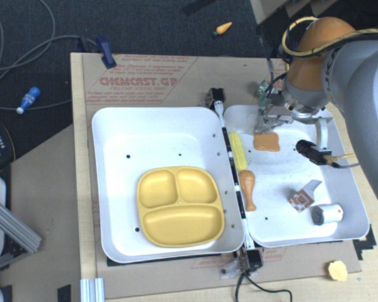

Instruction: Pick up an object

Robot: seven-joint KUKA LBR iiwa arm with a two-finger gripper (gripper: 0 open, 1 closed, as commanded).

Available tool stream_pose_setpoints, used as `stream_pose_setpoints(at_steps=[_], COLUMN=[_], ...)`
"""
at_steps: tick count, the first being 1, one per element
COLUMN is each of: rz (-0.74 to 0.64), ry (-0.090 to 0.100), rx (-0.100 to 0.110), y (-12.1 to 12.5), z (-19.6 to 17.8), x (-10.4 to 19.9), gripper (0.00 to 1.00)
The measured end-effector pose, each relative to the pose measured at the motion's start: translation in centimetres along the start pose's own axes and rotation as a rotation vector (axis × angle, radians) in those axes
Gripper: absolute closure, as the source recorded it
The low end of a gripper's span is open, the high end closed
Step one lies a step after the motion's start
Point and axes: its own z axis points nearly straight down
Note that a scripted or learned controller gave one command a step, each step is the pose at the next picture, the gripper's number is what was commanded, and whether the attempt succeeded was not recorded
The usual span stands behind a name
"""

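blue bottle (29, 98): lying on the dark floor at the far left of the frame, off the bench.
blue clamp (104, 51): at the upper left corner of the cardboard-topped bench (157, 80), next to red print.
left bin (113, 143): white and shallow, centre-left of the frame.
yellow divided plate (179, 206): flat in the lower half of the left bin, three compartments facing up.
orange bit (223, 27): on the floor near the top edge, above the bench.
corn cob (238, 151): yellow, lengthwise along the left wall of the right bin (283, 231).
drumstick (247, 189): orange-tan, just below the corn cob along the same wall.
orange-brown piece (266, 143): flat on the floor of the right bin, upper left part, just right of the corn cob's upper end and directly below the gripper; upper edge meets the gripper's tip in the picture, real contact not clear.
gripper (268, 123): pointing down over the right bin's upper left; spread or pressed together cannot be told.
brown and grey scrap (301, 198): lower middle of the right bin, well apart from the gripper.
white cylinder (327, 214): on its side, just lower right of the scrap.
yellow lump (337, 270): on the bench below the right bin's lower right corner.
arm (359, 87): grey, orange band, upper right of the frame.
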Motion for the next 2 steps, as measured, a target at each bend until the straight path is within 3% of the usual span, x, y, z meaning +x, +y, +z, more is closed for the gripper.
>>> stream_pose_setpoints(at_steps=[1,2], rz=[0.000,0.003], ry=[0.000,0.001], rx=[0.001,0.009], y=[0.0,-1.2], z=[0.1,1.1], x=[0.0,0.4], gripper=[0.00,0.00])
